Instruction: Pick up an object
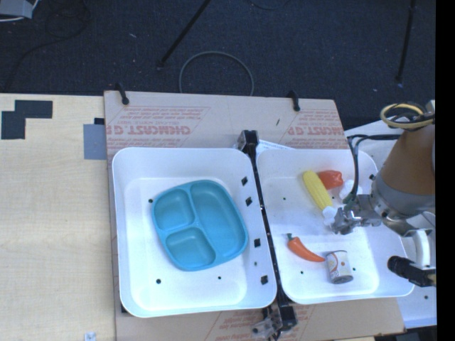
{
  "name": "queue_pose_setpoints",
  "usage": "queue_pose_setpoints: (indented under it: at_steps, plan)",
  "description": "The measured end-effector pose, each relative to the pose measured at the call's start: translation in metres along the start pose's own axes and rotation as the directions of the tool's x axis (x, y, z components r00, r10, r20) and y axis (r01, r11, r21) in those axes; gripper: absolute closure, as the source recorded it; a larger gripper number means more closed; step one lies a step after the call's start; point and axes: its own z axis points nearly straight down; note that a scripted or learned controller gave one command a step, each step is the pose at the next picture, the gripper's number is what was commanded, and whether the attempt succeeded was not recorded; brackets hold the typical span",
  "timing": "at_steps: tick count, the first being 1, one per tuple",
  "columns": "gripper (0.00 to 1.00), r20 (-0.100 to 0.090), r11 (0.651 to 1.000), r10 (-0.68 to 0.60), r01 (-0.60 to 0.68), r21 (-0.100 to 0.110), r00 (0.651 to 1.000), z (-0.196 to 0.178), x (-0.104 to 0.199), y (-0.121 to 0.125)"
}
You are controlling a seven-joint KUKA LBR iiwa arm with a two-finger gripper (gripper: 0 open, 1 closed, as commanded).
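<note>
— White bins, how many do you count?

— Two, side by side on the bench. Going from the left: the left bin (135, 190) carries one blue plate (199, 223), a tray with three compartments, lying flat near the middle.

— And the right bin (384, 279)?

— Four things. One orange-red pepper (305, 249) lies toward the front, close to the divider. One yellow corn cob (316, 190) lies at a slant farther back, and one red-orange piece (330, 179) sits touching its far end. One small can (339, 266) lies on its side near the front, just beside the pepper's tip.

— Where are you?

— My gripper (344, 217) is low over the right bin, just right of the corn cob's near end and above the can. My arm (409, 169) comes in from the right.

— Are you holding anything?

— I see nothing between my fingers. Whether they are spread or closed, I cannot tell; they are a dark blur from up here.
</note>
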Motion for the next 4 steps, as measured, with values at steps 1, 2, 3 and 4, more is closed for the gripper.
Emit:
queue_pose_setpoints:
  at_steps: [1,2,3,4]
  plan:
    - [1.0,0.002,1.0,0.003,-0.003,-0.002,1.0,-0.056,-0.011,-0.002]
    - [1.0,0.001,1.0,0.001,-0.001,0.0,1.0,-0.086,-0.012,-0.002]
    - [1.0,-0.003,1.0,-0.003,0.003,0.003,1.0,-0.095,0.041,-0.002]
    - [1.0,-0.003,1.0,-0.004,0.004,0.005,1.0,-0.088,0.102,0.006]
